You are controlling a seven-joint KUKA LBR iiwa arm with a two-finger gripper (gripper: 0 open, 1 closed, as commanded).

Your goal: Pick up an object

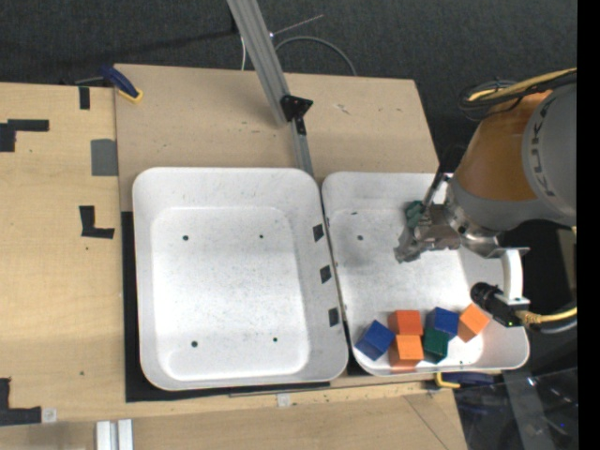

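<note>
The wooden bench filled most of the camera view, with black tape marks on its left part and a grey metal rail slanting down from the top to the bins' shared edge. On it sat the left bin, broad and white, and just beside it the right bin, the two touching along their inner rims.

The arm, grey with its orange band, reached in from the right over the right bin's upper half. The gripper hung above the bin's bare middle floor, well apart from the blocks. Its tips were dark and blurred together, so whether they stood apart or closed could not be told, and nothing could be made out between them.

The objects lay clustered along the near edge of the right bin. They were small and squat, none with a clear long axis. A blue block sat leftmost, turned corner-on. Next came an orange block with another orange block just in front of it, touching. A second blue block stood beside a green block. Rightmost, a tilted orange block rested near the bin's wall.
</note>
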